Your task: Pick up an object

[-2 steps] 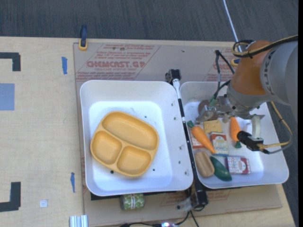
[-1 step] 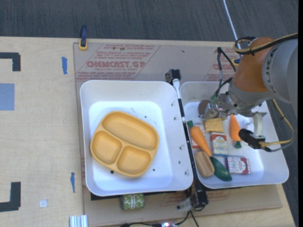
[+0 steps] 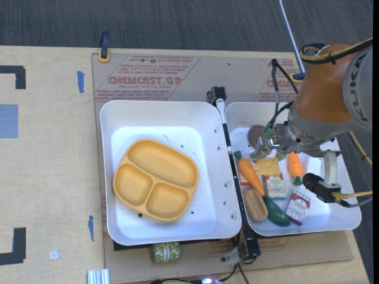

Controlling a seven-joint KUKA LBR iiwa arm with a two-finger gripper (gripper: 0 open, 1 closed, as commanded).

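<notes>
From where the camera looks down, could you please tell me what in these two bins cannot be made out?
- Gripper, camera view: the arm's bulky wrist covers most of it, so its state is unclear.
- Back of the right bin: hidden beneath the arm.
- Small packets: print too small to read.
- Green object: partly tucked behind the tan piece, so its kind is uncertain.
- Dark speck on the left bin floor near the yellow tray: too small to identify.
</notes>
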